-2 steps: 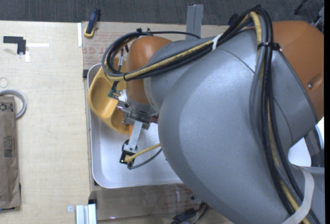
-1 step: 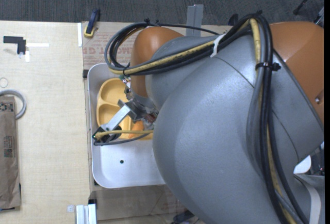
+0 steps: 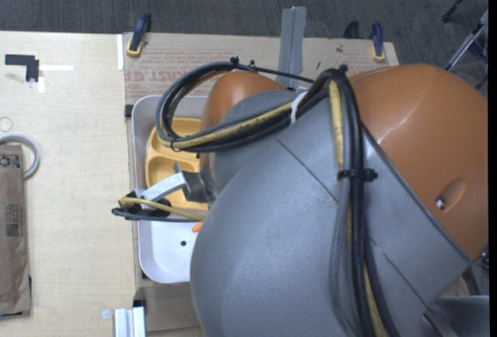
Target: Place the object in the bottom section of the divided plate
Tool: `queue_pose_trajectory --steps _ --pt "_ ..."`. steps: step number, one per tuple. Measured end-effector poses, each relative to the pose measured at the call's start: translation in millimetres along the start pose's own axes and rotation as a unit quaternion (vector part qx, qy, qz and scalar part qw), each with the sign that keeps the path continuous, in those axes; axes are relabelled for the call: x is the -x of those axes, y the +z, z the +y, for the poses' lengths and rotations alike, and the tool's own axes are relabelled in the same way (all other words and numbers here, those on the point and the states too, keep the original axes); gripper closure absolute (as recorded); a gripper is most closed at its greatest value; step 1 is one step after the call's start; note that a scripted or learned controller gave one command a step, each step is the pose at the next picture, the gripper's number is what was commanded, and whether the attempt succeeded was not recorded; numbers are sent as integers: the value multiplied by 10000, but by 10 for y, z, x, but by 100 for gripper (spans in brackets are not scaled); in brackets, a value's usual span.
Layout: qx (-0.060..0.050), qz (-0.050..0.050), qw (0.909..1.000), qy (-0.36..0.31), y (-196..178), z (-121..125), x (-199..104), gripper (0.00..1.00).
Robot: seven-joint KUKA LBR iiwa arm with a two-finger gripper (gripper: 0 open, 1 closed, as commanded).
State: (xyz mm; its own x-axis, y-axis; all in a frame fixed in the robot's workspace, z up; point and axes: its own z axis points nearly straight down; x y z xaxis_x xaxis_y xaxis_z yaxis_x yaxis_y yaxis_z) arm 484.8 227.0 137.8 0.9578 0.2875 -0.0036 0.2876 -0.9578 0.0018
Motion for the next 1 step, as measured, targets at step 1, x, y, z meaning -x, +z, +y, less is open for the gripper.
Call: queue_pose_trajectory --steps 1 --pt "-2 -1 10000 93 95 251 -48 100"
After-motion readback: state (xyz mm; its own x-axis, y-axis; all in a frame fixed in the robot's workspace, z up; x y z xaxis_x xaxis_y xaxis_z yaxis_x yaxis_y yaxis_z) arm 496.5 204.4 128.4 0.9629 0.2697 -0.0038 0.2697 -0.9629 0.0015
